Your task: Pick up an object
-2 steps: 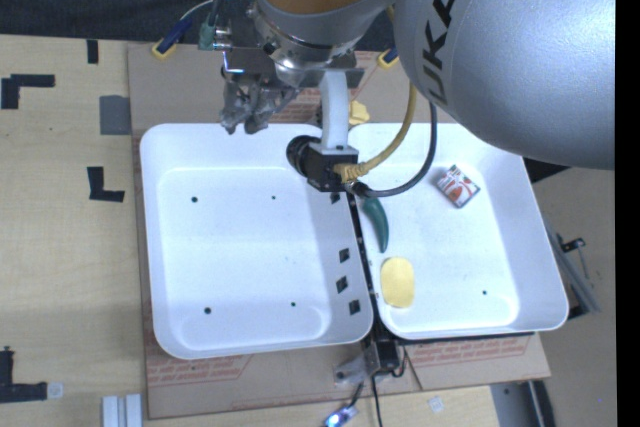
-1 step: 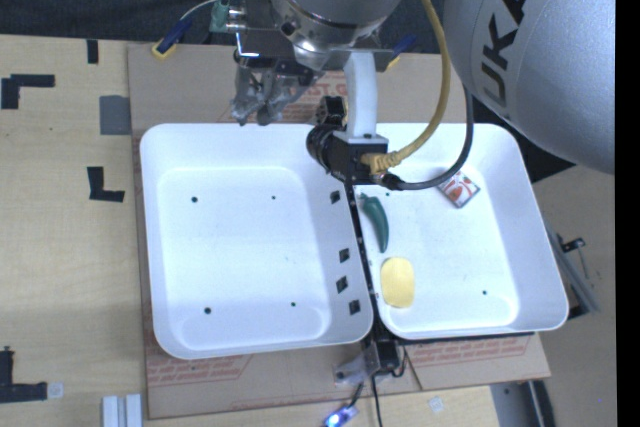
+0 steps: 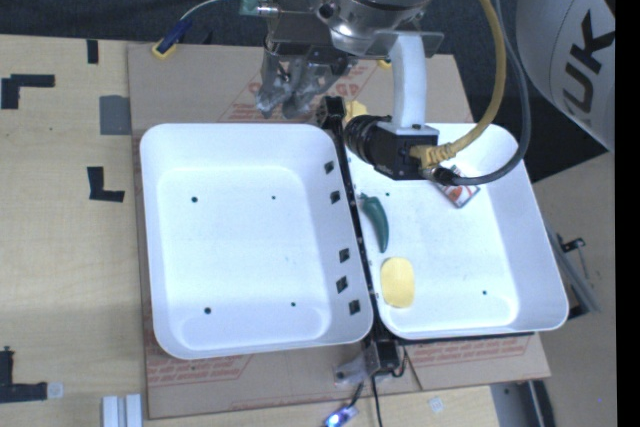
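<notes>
My gripper [image 3: 292, 93] hangs below the grey wrist at the far edge of the left bin [image 3: 160, 215], near the wall shared with the right bin. A dark green curved object [image 3: 376, 220] lies in the right bin [image 3: 520, 255] close to the divider. Nearer the front, a yellow rounded object [image 3: 398, 282] also lies by the divider. A small red and white item [image 3: 460, 195] rests under the yellow cable further back. A bit of yellow [image 3: 356, 111] peeks out behind the black fitting, too hidden to identify.
A black fitting [image 3: 390, 147] with a yellow cable [image 3: 480, 140] juts over the back of the right bin. The arm's grey body [image 3: 575, 15] fills the upper right. Cardboard [image 3: 190, 85] lies under both bins.
</notes>
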Tool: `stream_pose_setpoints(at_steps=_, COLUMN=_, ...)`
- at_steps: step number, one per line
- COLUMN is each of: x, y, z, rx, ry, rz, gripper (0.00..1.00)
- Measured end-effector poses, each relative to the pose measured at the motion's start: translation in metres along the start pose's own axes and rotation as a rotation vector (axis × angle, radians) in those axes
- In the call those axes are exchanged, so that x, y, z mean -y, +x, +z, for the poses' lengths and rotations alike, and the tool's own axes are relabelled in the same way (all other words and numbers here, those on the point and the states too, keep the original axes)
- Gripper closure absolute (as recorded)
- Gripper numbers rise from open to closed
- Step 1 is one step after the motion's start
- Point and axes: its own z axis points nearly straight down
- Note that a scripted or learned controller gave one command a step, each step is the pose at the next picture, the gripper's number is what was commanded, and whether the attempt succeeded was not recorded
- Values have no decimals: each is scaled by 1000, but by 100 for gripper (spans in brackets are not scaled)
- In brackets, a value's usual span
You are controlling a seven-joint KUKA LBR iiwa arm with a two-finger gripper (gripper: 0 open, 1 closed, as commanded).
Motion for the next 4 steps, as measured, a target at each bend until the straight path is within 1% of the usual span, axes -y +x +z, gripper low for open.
stream_pose_setpoints(at_steps=1, x=13, y=13, z=110, rx=8, ry=15, rz=0, gripper=100)
stream_pose_setpoints(at_steps=2, x=9, y=11, z=-2, rx=-3, ry=-6, rz=0, gripper=100)
stream_pose_setpoints(at_steps=3, x=12, y=12, z=106, rx=9, ry=15, rz=1, gripper=100)
stream_pose_setpoints(at_steps=4, x=11, y=13, z=-10, rx=-4, ry=-7, rz=0, gripper=100)
